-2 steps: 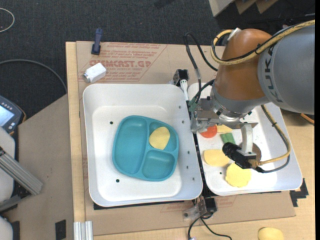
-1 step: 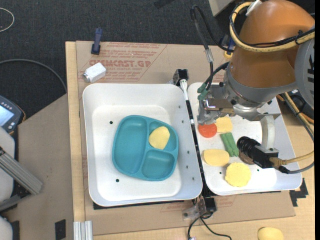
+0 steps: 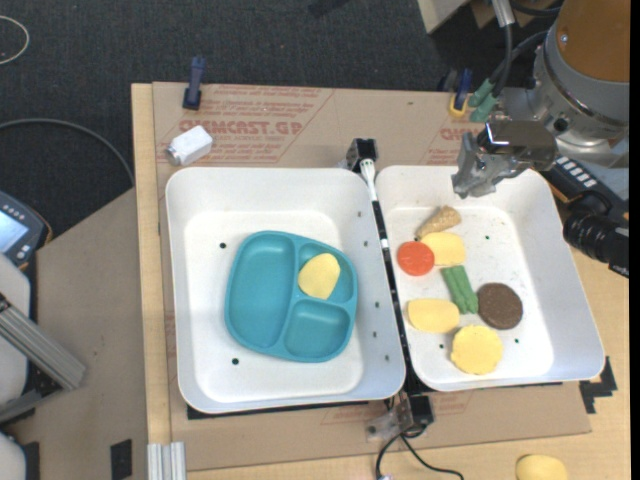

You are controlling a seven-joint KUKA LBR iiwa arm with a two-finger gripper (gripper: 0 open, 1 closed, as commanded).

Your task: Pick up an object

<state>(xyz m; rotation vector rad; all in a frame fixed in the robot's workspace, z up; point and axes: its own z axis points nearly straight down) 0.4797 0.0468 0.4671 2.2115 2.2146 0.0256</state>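
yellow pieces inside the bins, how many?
4. One on the teal divided plate in the left bin. Three in the right bin: beside the red disc, and nearest the front.

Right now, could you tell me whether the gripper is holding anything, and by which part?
Nothing is held: the gripper hovers over the right bin's far edge, with no object between its fingers.
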